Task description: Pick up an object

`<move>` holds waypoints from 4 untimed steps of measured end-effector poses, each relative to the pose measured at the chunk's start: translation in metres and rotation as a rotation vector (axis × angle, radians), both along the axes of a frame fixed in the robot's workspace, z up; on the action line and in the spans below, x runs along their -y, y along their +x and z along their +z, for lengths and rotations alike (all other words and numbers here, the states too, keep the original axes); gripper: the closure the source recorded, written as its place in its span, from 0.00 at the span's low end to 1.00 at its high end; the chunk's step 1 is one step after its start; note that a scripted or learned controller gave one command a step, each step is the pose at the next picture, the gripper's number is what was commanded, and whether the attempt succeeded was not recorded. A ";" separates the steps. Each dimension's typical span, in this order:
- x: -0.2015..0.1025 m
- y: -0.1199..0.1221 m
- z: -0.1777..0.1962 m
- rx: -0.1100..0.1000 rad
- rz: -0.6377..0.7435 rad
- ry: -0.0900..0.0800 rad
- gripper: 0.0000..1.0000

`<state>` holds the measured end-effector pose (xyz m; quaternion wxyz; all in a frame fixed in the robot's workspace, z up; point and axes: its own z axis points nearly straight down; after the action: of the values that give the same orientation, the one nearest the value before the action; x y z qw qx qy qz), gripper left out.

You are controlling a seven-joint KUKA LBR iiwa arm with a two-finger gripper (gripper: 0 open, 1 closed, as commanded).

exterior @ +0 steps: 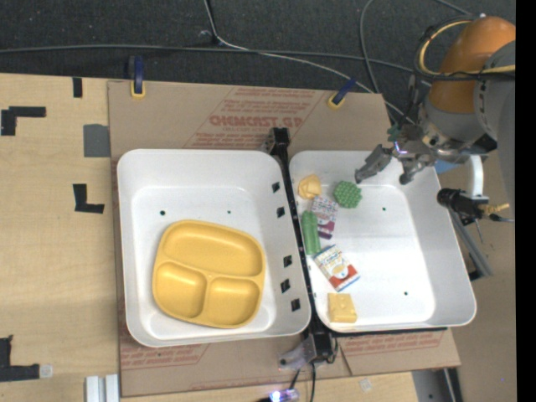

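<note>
My gripper (389, 172) hangs over the back edge of the right bin (419, 249), fingers spread apart with nothing between them. Below and to its left lie the objects along the bin's left side: a green knobbly ball (347, 195), a small yellow piece (309, 186), a green stick (310, 233), a purple-and-white wrapper (325, 216), a white carton with red and yellow print (337, 268) and a yellow block (342, 308). The green ball is the closest to the fingers, a short way off.
The left bin (134, 191) holds a yellow three-compartment tray (209, 272). Black clips (285, 224) line the seam between the bins. Cables run over the dark surface behind, and the arm's orange band (473, 53) sits at the upper right.
</note>
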<state>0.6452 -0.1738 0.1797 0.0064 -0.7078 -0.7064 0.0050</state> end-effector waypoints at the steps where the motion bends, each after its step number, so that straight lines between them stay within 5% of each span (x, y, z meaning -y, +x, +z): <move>1: 0.000 0.003 0.010 0.014 0.003 -0.002 0.00; 3: -0.009 0.007 -0.097 0.016 0.005 -0.005 0.00; 4: -0.010 0.008 -0.084 0.018 0.006 -0.006 1.00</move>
<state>0.6535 -0.1642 0.0956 -0.0019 -0.7056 -0.7086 0.0007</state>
